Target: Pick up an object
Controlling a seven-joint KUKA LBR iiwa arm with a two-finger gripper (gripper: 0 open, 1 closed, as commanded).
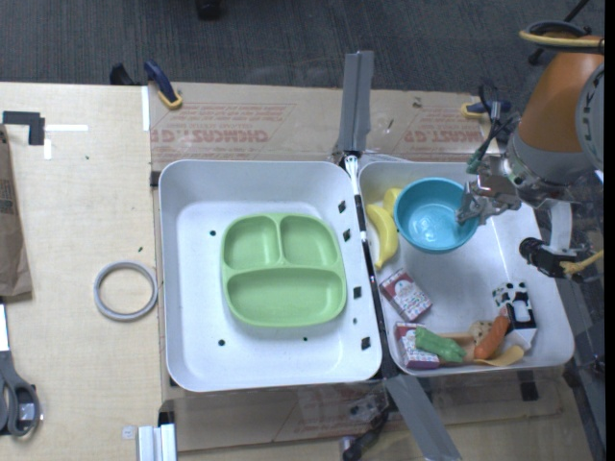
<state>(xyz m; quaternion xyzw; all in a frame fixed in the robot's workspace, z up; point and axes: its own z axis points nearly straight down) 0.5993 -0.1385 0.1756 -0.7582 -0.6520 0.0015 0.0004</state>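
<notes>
Gripper [473,211] sits at the right rim of the round blue plastic bowl [430,221]; can't tell its state or whether it holds anything. Bowl looks light, rigid, slick. Best bet: pinch the thin rim, one finger inside.

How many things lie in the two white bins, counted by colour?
Green: 2, the divided plate in the left bin and a green vegetable in the right bin.
Blue: 1, the bowl.
Yellow: 1, the banana.
Orange: 1, the carrot.
Red and white: 2, the packet and another packet.
Black and white: 1, a small toy.
Total: 8.
</notes>
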